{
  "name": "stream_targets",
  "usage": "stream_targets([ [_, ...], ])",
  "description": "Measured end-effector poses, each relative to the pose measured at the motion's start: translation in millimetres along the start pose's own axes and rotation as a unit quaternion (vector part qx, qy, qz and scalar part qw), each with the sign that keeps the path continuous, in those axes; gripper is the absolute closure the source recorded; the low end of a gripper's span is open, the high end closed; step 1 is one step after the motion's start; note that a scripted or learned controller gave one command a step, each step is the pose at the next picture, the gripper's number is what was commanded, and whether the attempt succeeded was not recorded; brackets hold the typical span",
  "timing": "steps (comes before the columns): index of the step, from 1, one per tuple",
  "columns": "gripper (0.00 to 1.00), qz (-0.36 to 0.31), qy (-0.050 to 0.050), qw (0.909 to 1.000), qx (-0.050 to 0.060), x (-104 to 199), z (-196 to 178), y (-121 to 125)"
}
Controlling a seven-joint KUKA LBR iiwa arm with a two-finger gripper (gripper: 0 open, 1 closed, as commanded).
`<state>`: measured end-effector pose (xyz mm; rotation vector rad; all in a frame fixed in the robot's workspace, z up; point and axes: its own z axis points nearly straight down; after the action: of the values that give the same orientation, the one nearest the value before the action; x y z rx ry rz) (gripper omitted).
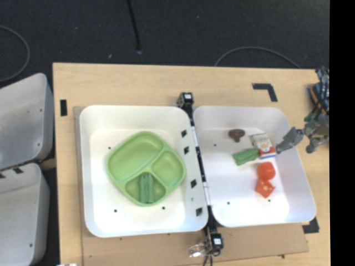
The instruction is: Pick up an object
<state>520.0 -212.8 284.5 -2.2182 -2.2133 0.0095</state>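
1. The bench (pixel 138 85) was tan wood on a dark floor (pixel 166 21).
2. A black cable (pixel 132 18) crossed the floor beyond the bench's far edge.
3. Two white panels (pixel 22 121) lay off its left edge.

The counter (pixel 138 85) is a pale wood board over a dark floor (pixel 166 21). Two shallow white bins lie directly on it, side by side and touching along their inner edges. The left bin (pixel 94 204) sits toward the board's left; the right bin (pixel 288 204) reaches near the right edge. Black corner marks (pixel 266 90) lie flat on the wood behind the right bin, another (pixel 62 107) by the left bin, and one (pixel 310 226) at the right bin's front corner. Small black fittings (pixel 185 99) sit where the bins meet.
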Motion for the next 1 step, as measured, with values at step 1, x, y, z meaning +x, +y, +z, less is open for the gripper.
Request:
stream_targets([
  [1,0.00,-0.002,-0.001,1.0000,-0.005,0.7,-6.0,2.0],
])
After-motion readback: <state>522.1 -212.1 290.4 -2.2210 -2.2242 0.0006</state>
